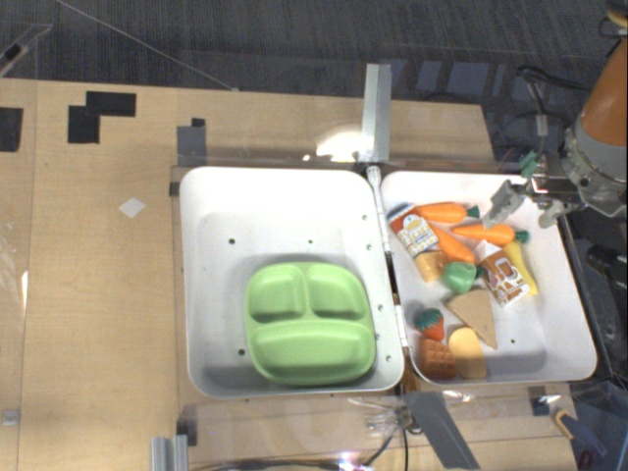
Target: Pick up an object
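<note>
Wooden bench [88, 292] (black patches) before dark carpet [245, 18]

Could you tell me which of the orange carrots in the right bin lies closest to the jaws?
The carrot with the green tip, lying just below the gripper near the bin's far right. The other carrot lies further left, towards the divider.
</note>
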`<state>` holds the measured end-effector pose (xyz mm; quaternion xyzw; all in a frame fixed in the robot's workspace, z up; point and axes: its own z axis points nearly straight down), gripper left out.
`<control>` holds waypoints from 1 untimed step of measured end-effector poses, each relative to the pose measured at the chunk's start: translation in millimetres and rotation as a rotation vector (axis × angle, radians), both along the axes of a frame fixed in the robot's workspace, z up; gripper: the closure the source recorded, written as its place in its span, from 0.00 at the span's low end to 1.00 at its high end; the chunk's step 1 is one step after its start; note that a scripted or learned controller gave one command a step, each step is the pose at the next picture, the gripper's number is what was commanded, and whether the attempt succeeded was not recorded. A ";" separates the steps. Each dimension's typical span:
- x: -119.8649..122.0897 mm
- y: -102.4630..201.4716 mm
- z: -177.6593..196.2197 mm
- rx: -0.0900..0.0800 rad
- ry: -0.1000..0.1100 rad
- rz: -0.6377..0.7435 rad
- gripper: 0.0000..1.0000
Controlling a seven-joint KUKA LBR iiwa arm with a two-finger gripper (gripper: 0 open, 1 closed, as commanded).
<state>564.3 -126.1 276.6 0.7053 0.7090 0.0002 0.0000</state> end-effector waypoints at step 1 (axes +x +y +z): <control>9.1 -29.1 -93.7 -0.001 -0.002 -0.098 0.00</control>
